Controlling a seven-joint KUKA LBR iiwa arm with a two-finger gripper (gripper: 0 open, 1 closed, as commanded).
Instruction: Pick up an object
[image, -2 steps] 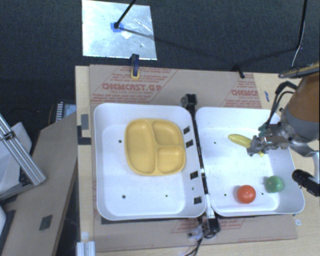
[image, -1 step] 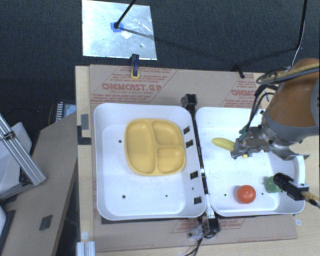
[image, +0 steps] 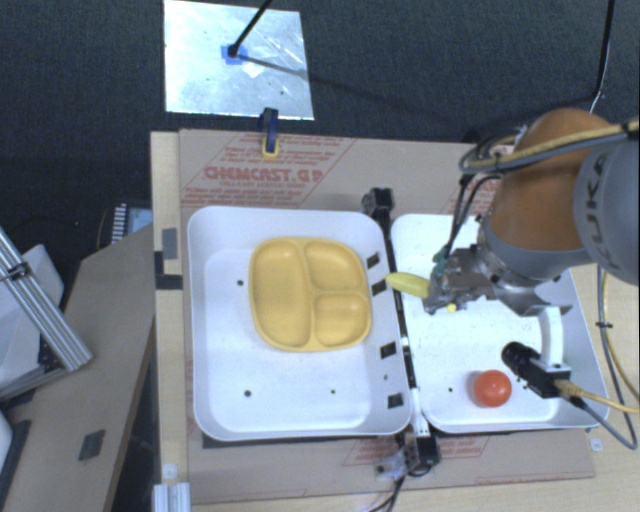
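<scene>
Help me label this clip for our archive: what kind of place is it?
Probably a robotics lab test bench, not a kitchen. A grey robot arm reaches over two white bins set on cardboard, holding toy-like items: a yellow divided plate, a banana and a tomato.

Bins white; sectioned plate pale yellow; banana yellow; ball orange-red; arm grey with orange band; cardboard tan, red lettering
</scene>
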